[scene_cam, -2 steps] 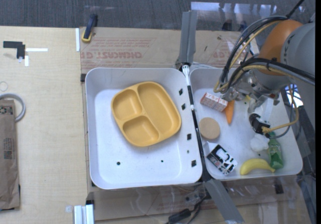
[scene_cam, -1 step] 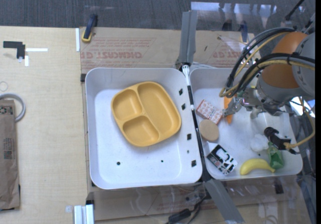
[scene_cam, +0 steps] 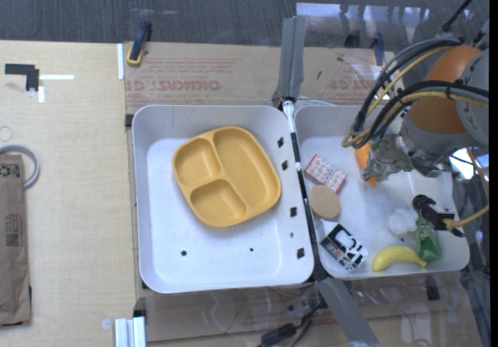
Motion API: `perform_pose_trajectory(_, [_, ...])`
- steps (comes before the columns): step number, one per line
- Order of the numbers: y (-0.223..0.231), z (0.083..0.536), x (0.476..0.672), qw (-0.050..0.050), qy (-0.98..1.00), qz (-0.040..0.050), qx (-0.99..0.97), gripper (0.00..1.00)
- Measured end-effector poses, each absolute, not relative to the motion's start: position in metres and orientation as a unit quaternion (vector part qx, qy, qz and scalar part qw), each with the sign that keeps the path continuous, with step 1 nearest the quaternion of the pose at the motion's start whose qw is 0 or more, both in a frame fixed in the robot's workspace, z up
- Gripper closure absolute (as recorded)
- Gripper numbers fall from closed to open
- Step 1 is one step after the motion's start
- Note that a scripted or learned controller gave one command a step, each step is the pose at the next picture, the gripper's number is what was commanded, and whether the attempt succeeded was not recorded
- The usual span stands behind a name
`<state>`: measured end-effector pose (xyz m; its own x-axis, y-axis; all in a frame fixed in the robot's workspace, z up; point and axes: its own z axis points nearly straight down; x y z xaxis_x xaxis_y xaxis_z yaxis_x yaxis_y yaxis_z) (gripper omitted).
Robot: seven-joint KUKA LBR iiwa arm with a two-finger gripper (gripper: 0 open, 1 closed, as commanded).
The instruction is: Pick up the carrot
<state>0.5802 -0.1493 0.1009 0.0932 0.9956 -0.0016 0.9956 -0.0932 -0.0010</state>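
Observation:
The carrot is a small orange piece in the right bin, near its upper middle, partly covered by the arm's wrist. My gripper hangs directly over it, touching or almost touching its right side. The wrist and cables hide the contact, so whether the carrot is lifted or resting on the bin floor cannot be told.
The right bin also holds a pink-and-white packet, a tan disc, a black-and-white item, a banana, a green bottle and a white lump. A yellow divided plate lies in the left bin.

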Motion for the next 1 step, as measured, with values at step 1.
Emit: perform_pose_trajectory(1, [-0.1493, 0.1009, 0.5802, 0.0, 0.674, -0.001, 0.739, 0.0])
